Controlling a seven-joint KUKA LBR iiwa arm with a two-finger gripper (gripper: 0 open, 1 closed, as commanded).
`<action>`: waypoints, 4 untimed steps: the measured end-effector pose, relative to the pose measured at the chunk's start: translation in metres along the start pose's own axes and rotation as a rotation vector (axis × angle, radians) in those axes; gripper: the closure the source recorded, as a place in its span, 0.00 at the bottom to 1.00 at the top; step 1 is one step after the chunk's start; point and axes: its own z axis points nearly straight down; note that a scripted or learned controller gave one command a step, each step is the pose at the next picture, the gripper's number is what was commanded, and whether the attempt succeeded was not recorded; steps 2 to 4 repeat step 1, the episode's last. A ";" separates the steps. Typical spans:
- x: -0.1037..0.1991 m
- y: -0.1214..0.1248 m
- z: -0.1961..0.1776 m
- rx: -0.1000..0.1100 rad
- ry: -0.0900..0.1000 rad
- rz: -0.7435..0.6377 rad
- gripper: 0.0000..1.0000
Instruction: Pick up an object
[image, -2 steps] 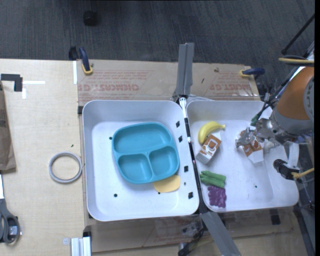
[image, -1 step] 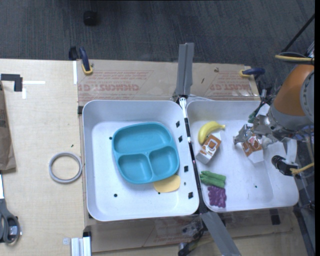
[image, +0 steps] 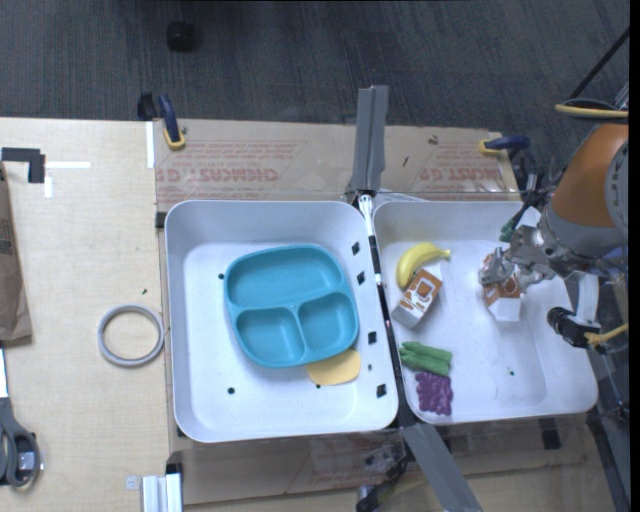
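Gripper (image: 497, 268) low in the right bin (image: 560, 400), directly over a small carton (image: 505, 297) that sits touching its tips. Jaws' state: cannot tell. Left of it, well apart: banana (image: 420, 260), box (image: 418, 297), pea pod (image: 426, 355), grapes (image: 434, 391).

Tape ring (image: 131, 334), scissors (image: 17, 450) on bench (image: 80, 240)

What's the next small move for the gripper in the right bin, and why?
Probably a short, slow lift straight up. The gripper sits low over the small carton near the right bin's far side, apart from the banana. The view doesn't settle whether the carton is held, so a small lift would test that.
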 end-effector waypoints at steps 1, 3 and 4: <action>0.020 0.022 -0.103 0.003 0.000 0.076 1.00; 0.020 0.022 -0.103 0.003 0.000 0.076 1.00; 0.020 0.022 -0.103 0.003 0.000 0.076 1.00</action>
